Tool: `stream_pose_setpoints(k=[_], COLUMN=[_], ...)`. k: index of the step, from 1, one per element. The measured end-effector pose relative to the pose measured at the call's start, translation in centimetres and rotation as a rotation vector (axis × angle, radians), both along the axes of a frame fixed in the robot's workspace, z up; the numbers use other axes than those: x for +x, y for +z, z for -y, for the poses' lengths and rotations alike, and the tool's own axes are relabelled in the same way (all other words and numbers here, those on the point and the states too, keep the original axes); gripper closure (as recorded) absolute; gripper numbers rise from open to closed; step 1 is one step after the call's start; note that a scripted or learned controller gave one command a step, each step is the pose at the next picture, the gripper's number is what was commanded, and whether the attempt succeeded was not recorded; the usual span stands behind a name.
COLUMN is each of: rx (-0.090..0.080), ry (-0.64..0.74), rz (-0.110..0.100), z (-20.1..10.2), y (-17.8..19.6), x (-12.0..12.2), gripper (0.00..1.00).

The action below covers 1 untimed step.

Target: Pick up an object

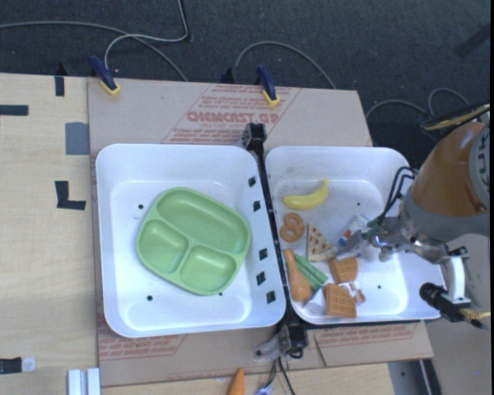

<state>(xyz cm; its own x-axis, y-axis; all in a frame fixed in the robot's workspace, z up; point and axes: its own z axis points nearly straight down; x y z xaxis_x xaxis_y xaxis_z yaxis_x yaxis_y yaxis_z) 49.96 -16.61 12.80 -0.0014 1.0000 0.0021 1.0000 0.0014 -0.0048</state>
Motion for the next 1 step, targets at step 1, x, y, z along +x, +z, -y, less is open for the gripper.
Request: stream_pose_setpoints(k=[1], rx=[-0.002], ry=[-0.001], rz=[0.006], z=[-5.52], y=[-4.19], x=[0.30], gripper=[0.00])
